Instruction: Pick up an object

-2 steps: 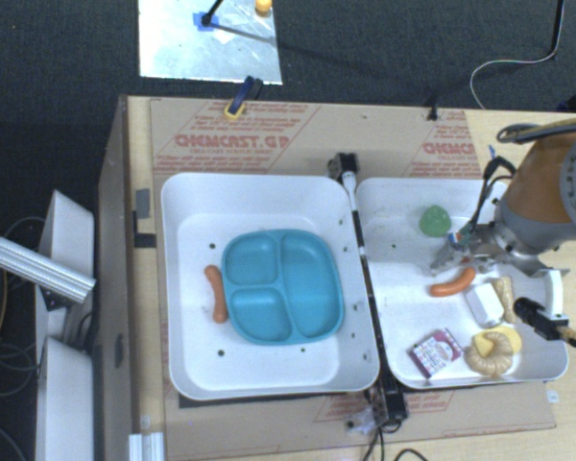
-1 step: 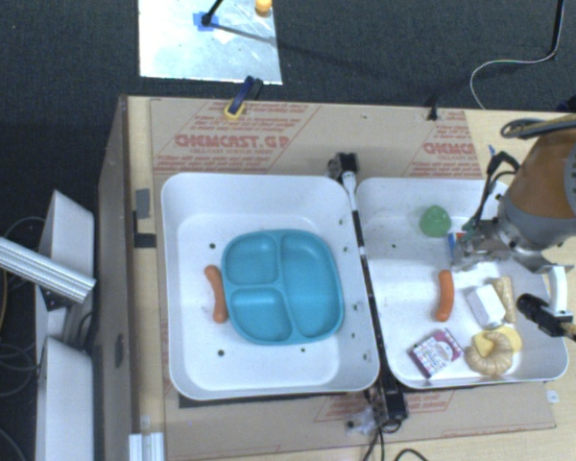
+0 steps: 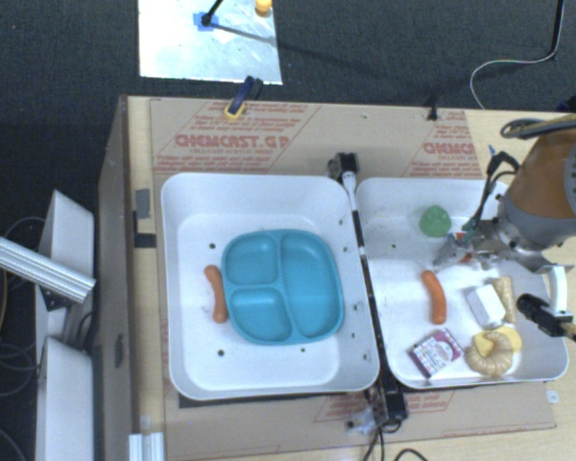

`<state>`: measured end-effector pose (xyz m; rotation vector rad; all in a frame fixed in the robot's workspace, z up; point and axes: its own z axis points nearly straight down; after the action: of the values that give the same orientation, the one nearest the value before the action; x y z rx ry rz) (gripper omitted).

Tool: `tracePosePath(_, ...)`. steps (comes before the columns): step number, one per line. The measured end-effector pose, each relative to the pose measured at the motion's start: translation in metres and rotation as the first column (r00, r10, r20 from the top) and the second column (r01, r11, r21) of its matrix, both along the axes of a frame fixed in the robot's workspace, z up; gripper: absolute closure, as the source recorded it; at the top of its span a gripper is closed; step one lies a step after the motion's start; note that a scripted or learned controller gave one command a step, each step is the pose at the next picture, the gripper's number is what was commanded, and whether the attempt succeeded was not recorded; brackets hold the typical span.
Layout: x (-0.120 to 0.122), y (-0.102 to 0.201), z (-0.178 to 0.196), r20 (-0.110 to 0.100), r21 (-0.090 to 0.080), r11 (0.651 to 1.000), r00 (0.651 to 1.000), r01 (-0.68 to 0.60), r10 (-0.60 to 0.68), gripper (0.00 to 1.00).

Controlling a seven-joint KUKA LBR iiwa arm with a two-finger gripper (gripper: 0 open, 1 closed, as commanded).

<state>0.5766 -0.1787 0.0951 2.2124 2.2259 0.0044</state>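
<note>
- While the bench [image 3: 298, 133] is carrying both bins, the left bin [image 3: 187, 353] is holding a blue divided plate [image 3: 281, 286] with an orange sausage [image 3: 216, 293] lying beside it.
- Right bin [image 3: 394, 209] is holding a green ball [image 3: 435, 221], another sausage [image 3: 436, 297], a white block [image 3: 484, 305], a yellow pastry [image 3: 491, 351] and a purple packet [image 3: 435, 352].
- Arm's hand [image 3: 461, 248] is hovering low between ball and sausage, gripping nothing; how far it is opening, I cannot tell.

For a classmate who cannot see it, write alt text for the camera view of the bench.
A grey and orange robot arm reaches from the right over the right bin, its gripper low between a green ball and an orange sausage. The left bin holds a blue divided plate with another sausage beside it.
</note>
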Motion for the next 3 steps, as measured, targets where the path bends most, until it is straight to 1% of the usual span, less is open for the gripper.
tracePosePath(1, 0.055, 0.055, -0.010, -0.001, 0.001, 1.000, 1.000, 0.001, -0.001, 0.00)
tracePosePath(2, 0.001, 0.060, -0.011, -0.004, 0.000, 1.000, 1.000, 0.004, -0.004, 0.00)
tracePosePath(3, -0.020, 0.053, -0.010, -0.004, 0.000, 1.000, 1.000, 0.005, -0.005, 0.00)
